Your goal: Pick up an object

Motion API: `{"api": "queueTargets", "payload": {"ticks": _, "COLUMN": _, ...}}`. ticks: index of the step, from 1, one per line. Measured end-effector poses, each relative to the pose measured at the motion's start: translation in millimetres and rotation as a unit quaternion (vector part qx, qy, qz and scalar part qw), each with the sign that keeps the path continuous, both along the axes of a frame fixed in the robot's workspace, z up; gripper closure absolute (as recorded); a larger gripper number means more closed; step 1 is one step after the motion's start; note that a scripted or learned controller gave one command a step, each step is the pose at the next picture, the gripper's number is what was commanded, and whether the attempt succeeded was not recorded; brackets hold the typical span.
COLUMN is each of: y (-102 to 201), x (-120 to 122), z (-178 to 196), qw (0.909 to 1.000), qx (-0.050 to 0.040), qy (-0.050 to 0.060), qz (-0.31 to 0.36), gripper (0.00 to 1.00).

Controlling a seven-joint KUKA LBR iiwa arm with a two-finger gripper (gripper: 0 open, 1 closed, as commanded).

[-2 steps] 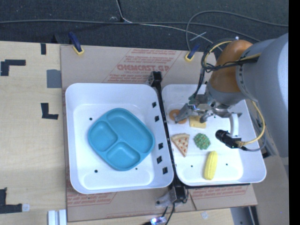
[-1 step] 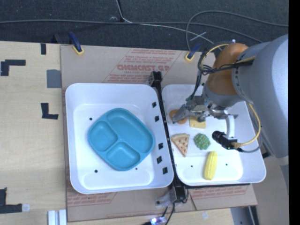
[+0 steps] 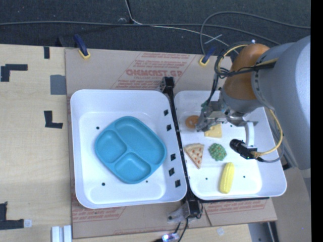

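Arm: the grey arm is reaching in from the right, its orange band [image 3: 247, 59] sitting above the wrist, and the pincer [image 3: 207, 121] is hanging low over the right bin [image 3: 272, 185].
Pincer state: I cannot tell how the pincer is set; the tip is a dark blur from this angle, and nothing is showing in its grip.
Nearest things: the yellow cheese wedge [image 3: 214, 131] is lying just beside the tip, and a small brown-orange piece [image 3: 192, 121] is lying just left of it, near the bin's inner wall.
Other things: a pizza slice [image 3: 195, 154], a green broccoli [image 3: 217, 152] and a corn cob [image 3: 226, 178] are resting further forward in the same bin, apart from one another.
Left bin: the left bin [image 3: 81, 135] is holding a blue divided tray [image 3: 130, 149].
Doing it well: I'd judge the cheese wedge the likely target. The pincer should be straddling one piece alone, centred on it, going down squarely to the bin floor before closing, and staying off the wall and the neighbouring piece.
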State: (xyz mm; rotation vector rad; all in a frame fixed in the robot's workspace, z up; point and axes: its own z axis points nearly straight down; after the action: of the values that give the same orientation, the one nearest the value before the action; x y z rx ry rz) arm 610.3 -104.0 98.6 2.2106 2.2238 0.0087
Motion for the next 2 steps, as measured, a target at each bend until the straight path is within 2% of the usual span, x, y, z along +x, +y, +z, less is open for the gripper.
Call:
{"api": "queueTargets", "payload": {"ticks": 1, "y": 0, "x": 8, "z": 59, "qw": 1.0, "qx": -0.0001, "qy": 0.003, "qz": -0.002, "gripper": 1.0}}
{"api": "queueTargets", "payload": {"ticks": 2, "y": -4, "x": 9, "z": 103, "qw": 1.0, "qx": -0.0003, "qy": 0.003, "qz": -0.002, "gripper": 1.0}}
